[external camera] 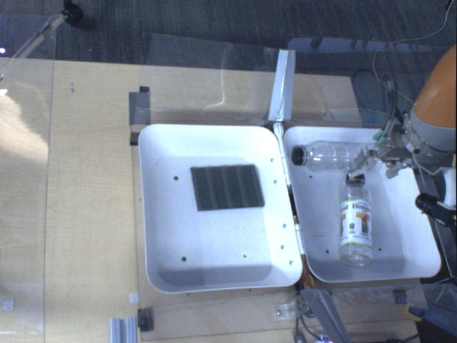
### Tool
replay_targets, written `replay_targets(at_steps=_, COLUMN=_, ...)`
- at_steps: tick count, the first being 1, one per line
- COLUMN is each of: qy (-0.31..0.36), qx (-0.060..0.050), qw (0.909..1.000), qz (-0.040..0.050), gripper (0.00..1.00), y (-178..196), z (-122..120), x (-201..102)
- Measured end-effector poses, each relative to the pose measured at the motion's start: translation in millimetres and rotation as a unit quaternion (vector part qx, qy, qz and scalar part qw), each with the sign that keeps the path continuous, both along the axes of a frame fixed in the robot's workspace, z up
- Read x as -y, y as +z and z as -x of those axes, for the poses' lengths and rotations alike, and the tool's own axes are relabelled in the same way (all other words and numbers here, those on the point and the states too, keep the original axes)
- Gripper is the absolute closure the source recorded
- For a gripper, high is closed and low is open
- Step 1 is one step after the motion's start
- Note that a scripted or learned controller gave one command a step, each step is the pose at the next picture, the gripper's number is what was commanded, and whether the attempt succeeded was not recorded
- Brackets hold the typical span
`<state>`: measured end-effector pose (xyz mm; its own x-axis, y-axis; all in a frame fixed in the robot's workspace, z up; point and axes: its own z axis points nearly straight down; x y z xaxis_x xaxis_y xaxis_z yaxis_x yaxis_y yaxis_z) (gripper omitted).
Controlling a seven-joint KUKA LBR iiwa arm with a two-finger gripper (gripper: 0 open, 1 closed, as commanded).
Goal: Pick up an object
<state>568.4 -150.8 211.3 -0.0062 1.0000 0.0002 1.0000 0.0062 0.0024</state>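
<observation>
Two bottles lie in the right bin [408, 224]. A clear bottle [328, 155] with a black cap rests across the bin's far side, cap pointing left. A labelled bottle [355, 224] with green and orange print lies lengthwise, its neck toward the far side. My gripper [368, 160] reaches in from the right under the orange band [437, 98]. It hangs over the base end of the clear bottle, just above the neck of the labelled one. Nothing is visibly held in it.
The left bin [146, 213] holds a flat dark grey ribbed pad [227, 187] near its middle. A metal divider strip [280, 84] rises between the bins at the far side. Wooden bench lies to the left.
</observation>
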Motion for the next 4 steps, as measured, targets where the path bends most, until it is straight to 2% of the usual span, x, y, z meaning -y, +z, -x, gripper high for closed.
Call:
replay_targets(at_steps=1, qy=0.033, qx=0.003, qw=0.9995, qz=0.0003, gripper=0.0, y=-114.7, z=8.0, x=-21.2)
replay_targets(at_steps=2, qy=0.073, qx=0.015, qw=0.9972, qz=0.003, gripper=0.0, y=-118.9, z=58.8, x=-38.5)
replay_targets(at_steps=3, qy=0.073, qx=0.014, qw=0.9972, qz=0.0027, gripper=1.0, y=-109.5, z=58.8, x=-37.9)
replay_targets(at_steps=4, qy=0.076, qx=0.003, qw=0.9971, qz=0.0006, gripper=1.0, y=-25.6, z=23.9, x=-75.7)
